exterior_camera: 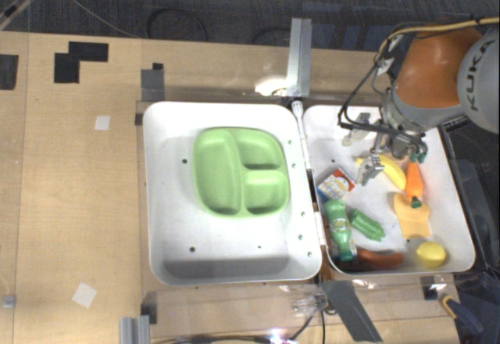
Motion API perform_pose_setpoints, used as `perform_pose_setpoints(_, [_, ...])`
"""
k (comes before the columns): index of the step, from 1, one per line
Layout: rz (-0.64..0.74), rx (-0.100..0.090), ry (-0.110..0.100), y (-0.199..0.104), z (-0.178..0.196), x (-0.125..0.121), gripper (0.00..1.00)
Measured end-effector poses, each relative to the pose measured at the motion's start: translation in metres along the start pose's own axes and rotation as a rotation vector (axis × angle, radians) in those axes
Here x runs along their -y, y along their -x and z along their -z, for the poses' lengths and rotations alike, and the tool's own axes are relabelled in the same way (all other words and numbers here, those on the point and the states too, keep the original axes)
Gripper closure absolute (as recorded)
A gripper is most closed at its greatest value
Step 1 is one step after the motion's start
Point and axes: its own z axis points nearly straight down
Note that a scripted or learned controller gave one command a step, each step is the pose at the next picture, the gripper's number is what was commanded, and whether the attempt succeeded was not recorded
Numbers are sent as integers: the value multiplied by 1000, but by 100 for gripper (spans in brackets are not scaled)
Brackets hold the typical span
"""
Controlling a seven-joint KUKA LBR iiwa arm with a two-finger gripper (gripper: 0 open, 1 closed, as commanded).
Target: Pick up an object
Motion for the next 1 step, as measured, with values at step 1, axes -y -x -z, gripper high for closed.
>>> perform_pose_setpoints(1, [-45, 17, -4, -39, -29, -2, 0])
